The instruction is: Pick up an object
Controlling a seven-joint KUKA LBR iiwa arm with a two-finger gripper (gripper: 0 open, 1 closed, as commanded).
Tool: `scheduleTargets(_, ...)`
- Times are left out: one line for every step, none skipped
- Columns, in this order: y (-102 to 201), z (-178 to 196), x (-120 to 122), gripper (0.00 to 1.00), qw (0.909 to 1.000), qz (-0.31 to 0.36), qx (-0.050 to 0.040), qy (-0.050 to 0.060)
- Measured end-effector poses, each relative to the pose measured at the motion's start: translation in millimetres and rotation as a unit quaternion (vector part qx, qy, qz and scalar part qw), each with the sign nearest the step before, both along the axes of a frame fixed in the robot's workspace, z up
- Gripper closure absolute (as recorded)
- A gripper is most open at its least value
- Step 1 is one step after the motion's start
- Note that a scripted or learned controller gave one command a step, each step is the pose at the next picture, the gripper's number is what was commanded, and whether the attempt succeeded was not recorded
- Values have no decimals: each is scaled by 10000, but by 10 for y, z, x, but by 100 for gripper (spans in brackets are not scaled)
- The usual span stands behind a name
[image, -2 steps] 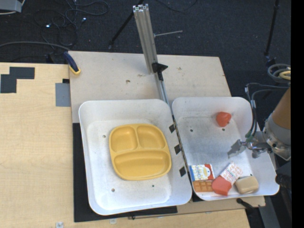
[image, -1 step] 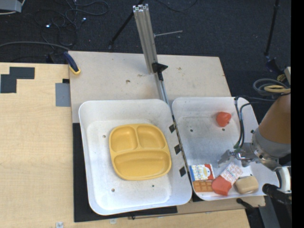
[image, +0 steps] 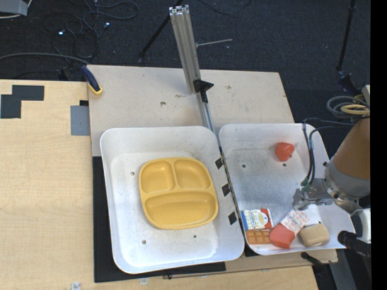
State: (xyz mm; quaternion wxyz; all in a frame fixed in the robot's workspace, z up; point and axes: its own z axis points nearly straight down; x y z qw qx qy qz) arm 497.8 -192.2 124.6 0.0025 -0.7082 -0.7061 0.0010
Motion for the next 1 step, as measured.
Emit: scheduleTargets(-50,433,39,100,10000,17,-14,-32)
